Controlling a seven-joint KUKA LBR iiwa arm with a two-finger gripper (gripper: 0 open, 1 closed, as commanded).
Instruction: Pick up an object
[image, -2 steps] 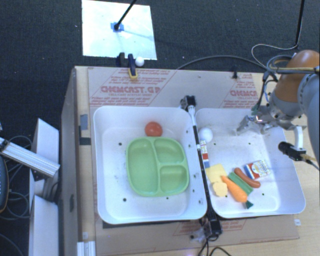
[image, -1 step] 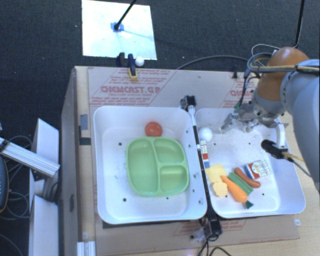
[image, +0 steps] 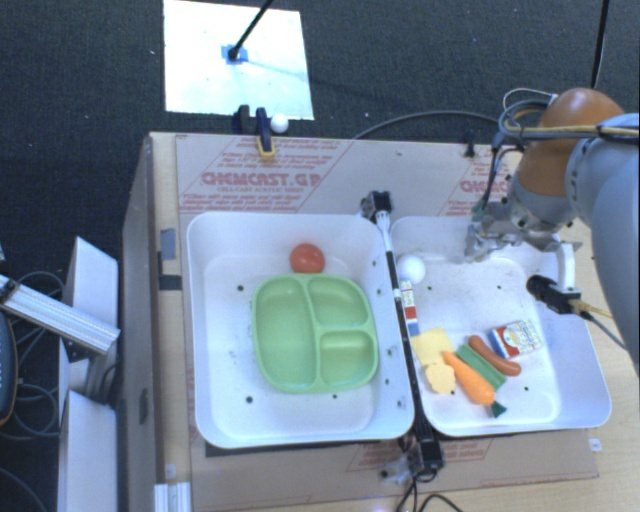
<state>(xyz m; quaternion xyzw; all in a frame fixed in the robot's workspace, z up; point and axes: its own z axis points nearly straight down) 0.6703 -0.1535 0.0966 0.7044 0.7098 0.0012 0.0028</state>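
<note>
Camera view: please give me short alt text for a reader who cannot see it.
The gripper hangs over the back of the right bin, which holds a white ball, carrot, sausage, small carton and yellow pieces. The left bin holds a green divided plate and a tomato.

Single fixed camera mounted above the bench (image: 300, 165), looking down at a slant from moderate height. Both white bins (image: 230, 240) lie side by side mid-frame; dark floor (image: 70, 100) fills the top, and the arm (image: 600, 170) enters from the right.
</note>
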